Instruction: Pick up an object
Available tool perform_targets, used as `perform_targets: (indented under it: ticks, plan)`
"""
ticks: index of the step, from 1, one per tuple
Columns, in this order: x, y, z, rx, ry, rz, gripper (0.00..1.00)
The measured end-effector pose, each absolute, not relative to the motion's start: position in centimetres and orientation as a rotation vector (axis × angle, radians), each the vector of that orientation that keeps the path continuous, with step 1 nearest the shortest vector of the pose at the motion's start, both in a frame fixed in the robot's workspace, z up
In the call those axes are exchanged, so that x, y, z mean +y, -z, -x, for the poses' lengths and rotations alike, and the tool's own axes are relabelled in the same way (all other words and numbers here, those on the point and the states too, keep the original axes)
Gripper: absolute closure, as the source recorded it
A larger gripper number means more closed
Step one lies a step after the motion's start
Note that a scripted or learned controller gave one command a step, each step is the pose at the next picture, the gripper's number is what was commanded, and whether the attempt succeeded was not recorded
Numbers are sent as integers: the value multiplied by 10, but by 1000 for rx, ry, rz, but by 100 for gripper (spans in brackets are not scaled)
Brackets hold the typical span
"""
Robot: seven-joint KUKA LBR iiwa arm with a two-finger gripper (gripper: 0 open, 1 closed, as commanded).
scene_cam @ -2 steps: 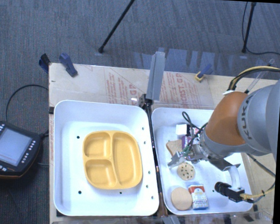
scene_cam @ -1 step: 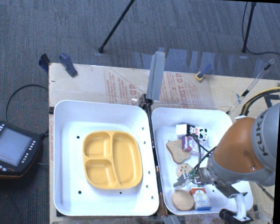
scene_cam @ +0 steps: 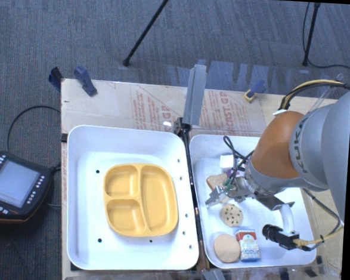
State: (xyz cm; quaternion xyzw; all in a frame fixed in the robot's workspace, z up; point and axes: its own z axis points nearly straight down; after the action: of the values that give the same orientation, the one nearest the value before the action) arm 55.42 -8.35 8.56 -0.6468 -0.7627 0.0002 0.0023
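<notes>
Nearest the camera, a round tan cookie (scene_cam: 227,248) and a small carton (scene_cam: 249,244) lie loose in the right bin (scene_cam: 307,259), ready for picking. Above a toast piece (scene_cam: 215,182), the gripper (scene_cam: 217,196) hangs with its fingers apart, holding nothing.

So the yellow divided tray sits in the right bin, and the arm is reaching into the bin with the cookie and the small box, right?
Not quite. The camera view shows the yellow divided tray in the left bin, not the right. The arm does reach into the right bin, where the cookie and small box lie.
</notes>
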Motion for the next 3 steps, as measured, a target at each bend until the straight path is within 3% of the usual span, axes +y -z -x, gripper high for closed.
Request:
perform_targets:
  ticks: [1, 2, 3]
  plan:
    - [-114, -85, -483, -2323, -5, 2105, 0]
    - [-89, -85, -513, -2363, -2, 2061, 0]
    - [-90, -94, -512, -2356, -3, 2062, 100]
